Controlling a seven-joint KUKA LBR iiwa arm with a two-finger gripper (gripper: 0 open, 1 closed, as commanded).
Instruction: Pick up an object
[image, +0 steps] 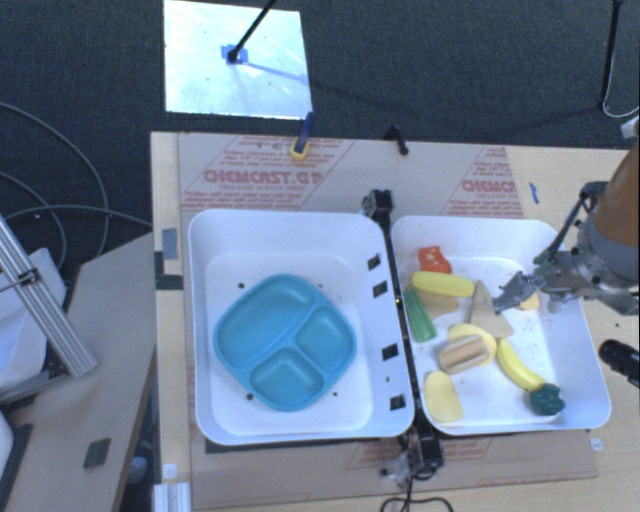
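Where bins sit, "CHEMCAST" sheet (262, 177)

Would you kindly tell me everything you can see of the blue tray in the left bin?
The blue tray is a light blue, rounded-square plate that looks like smooth plastic, with three sunken compartments: one long one and two smaller ones. It lies flat and face up on the floor of the left bin, turned at a slant to the bin's walls, nearer the front. Nothing rests in it or on it, and the gripper is over in the right bin, well apart from it.
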